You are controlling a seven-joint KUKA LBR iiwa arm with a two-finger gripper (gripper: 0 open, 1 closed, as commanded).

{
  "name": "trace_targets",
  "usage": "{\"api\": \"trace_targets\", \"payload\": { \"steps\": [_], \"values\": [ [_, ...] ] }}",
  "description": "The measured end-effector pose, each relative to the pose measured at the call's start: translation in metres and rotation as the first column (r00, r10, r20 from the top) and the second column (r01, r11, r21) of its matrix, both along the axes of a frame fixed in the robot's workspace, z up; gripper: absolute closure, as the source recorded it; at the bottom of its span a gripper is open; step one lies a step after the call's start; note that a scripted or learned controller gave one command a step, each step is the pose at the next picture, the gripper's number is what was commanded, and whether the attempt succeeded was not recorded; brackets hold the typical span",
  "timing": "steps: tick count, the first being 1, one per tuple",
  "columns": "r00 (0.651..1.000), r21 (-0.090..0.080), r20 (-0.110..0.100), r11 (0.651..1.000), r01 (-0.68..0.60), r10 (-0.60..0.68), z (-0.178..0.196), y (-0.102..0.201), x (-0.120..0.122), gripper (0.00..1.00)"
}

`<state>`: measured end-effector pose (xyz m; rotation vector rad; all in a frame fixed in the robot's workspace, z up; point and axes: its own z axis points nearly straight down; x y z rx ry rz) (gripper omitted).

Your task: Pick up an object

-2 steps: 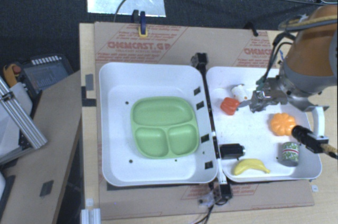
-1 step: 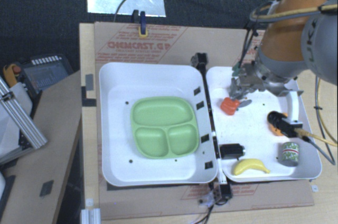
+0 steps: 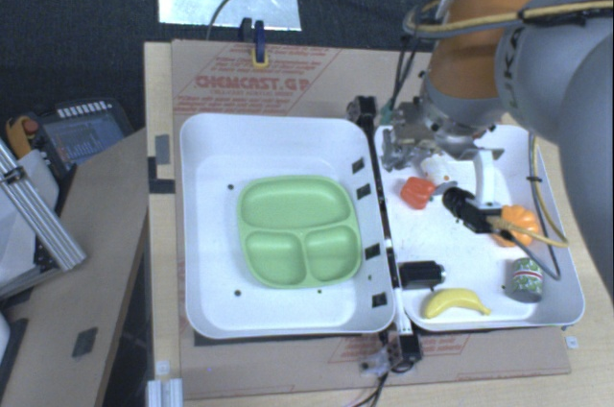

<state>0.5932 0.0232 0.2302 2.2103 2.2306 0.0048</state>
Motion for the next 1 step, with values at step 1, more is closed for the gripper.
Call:
{"api": "trace_targets", "payload": {
  "steps": [1],
  "values": [
    [1.0,0.0,0.001,1.0,0.0,0.0,-0.0115,0.0478,0.0266,1.0]
  ]
}}
